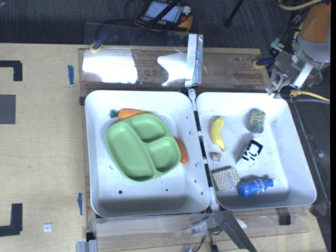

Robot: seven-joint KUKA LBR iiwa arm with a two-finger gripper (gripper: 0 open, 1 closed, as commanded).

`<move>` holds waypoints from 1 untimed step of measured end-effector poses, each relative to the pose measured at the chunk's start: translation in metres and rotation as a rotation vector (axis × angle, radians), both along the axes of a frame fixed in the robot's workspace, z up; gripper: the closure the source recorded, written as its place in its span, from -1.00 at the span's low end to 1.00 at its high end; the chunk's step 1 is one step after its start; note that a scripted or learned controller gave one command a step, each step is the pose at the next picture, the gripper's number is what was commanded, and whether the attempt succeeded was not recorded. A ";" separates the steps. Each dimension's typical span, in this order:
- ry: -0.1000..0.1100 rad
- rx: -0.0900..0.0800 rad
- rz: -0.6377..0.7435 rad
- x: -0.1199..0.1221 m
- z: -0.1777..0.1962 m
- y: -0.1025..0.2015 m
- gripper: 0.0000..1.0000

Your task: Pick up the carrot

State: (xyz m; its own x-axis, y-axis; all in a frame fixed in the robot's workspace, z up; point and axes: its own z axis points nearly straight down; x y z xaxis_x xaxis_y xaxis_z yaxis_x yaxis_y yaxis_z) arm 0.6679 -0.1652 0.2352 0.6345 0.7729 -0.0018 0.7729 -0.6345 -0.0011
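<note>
The carrot (134, 112) is orange with a green top at its left end. It lies in the left bin (100, 193) along the far edge of a green divided plate (143, 146), which hides its lower side. My gripper (279, 88) hangs over the far right corner of the right bin (302, 188), well away from the carrot. It is open, with nothing between its fingers.
A second orange piece (182, 150) pokes out at the plate's right edge. The right bin holds a banana (218, 133), a small can (256, 119), a black-and-white item (252, 151), a patterned pad (226, 178) and a blue bottle (254, 186).
</note>
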 end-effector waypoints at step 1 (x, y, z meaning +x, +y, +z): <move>-0.001 -0.002 0.004 0.001 0.010 0.002 1.00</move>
State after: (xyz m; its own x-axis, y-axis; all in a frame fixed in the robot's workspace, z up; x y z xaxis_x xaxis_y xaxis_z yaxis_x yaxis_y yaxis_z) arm 0.6689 -0.1637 0.2457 0.6316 0.7753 -0.0023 0.7753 -0.6316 0.0010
